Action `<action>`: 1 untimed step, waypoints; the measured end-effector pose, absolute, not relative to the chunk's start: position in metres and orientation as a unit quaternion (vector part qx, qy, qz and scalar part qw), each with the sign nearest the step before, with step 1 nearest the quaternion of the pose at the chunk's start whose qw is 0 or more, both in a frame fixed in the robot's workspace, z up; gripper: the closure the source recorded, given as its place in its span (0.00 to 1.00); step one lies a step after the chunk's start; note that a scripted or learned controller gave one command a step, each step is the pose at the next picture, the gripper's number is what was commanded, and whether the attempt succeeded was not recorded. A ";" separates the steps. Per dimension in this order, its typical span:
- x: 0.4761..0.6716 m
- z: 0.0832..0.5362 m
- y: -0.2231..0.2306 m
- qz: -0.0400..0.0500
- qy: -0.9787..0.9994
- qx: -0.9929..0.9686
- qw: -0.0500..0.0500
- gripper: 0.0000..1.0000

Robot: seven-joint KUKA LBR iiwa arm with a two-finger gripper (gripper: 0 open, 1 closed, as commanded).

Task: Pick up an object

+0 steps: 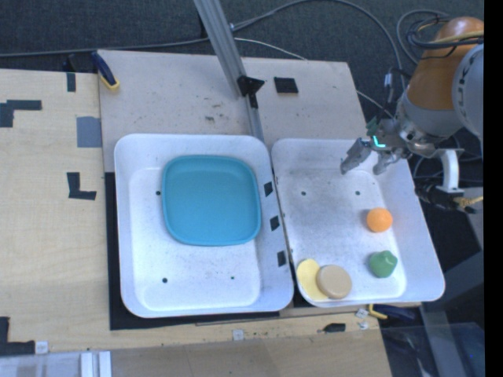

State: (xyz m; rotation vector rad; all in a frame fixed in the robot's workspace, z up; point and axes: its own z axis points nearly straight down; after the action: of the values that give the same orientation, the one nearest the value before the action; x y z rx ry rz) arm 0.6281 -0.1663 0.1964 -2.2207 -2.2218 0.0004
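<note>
In the right bin (330, 203) lie an orange ball (379, 220), a green object (383, 264) near the front right, and a tan round piece (334, 280) resting on a yellow one (308, 277) at the front edge. My gripper (365, 159) hangs over the bin's back right part, well behind the orange ball. Its two fingers stand apart, open, with nothing between them.
The left bin (141, 234) holds a blue square plate (211, 200). A slanted metal rail (228, 45) runs down to the gap between the bins. Cables lie on the dark floor behind and to the right of the arm.
</note>
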 end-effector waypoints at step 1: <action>0.628 0.196 -0.166 0.000 -0.707 -0.707 0.000 0.00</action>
State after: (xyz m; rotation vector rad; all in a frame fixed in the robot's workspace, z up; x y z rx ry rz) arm 0.6280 -0.1663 0.1963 -2.2206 -2.2217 0.0006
